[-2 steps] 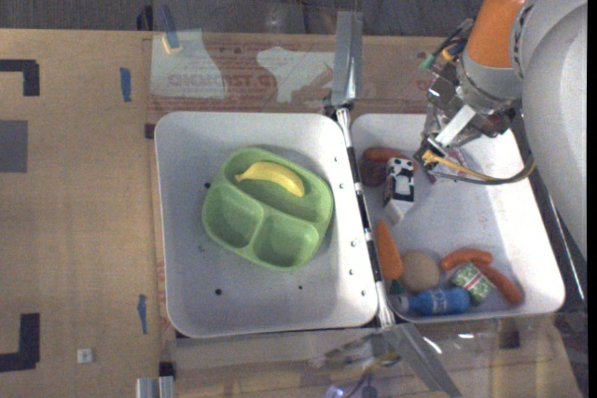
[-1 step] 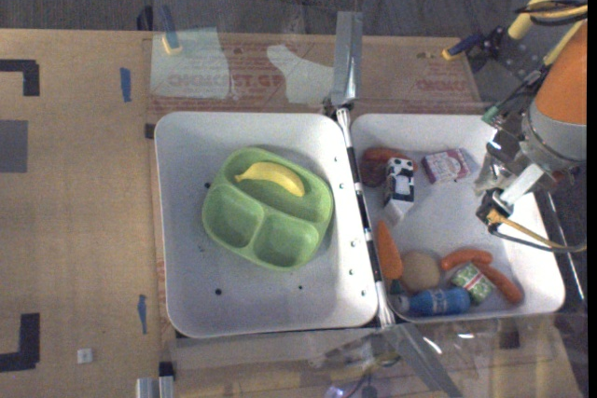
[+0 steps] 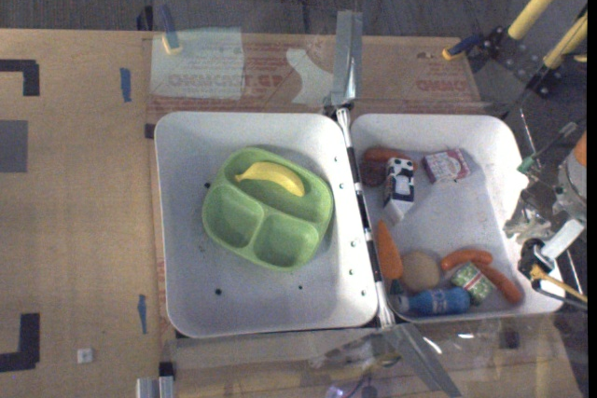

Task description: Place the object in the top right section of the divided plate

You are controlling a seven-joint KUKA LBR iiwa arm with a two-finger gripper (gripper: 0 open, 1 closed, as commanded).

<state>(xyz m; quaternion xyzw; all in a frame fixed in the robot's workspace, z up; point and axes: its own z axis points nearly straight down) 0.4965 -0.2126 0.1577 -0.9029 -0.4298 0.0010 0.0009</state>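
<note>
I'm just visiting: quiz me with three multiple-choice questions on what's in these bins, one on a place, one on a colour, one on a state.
1. Where is the banana?
A. on the divided plate
B. right bin
C. on the bench

2. What colour is the plate?
A. white
B. green
C. blue

3. How is the blue bottle?
A. standing upright
B. lying on its side
C. hanging from the arm

Answers: 1 A, it rests in the plate's far section, in the left bin. 2 B, bright green against white. 3 B, it lies flat near the right bin's front edge.

One fixed camera looks down at a slant on the bench (image 3: 75, 200) — both bins, left (image 3: 177, 228) and right (image 3: 485, 144), in frame.
</note>
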